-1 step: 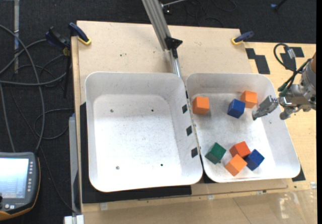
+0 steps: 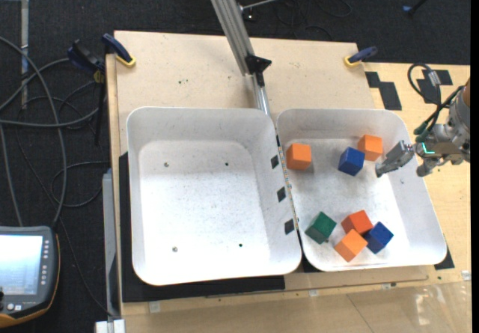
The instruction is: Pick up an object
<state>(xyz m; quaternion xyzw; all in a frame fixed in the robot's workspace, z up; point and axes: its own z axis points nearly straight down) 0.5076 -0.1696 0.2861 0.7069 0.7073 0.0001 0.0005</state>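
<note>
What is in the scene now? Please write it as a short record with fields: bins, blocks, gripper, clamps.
left bin: white, shallow, no blocks visible in it
right bin: white, holds all the blocks
upper blocks: orange block, blue block, second orange block
lower cluster: green block, two orange blocks, second blue block, close together
gripper: at the right bin's right side, beside the upper blocks, nothing seen between its fingers
clamps: at the board's far corners
</note>
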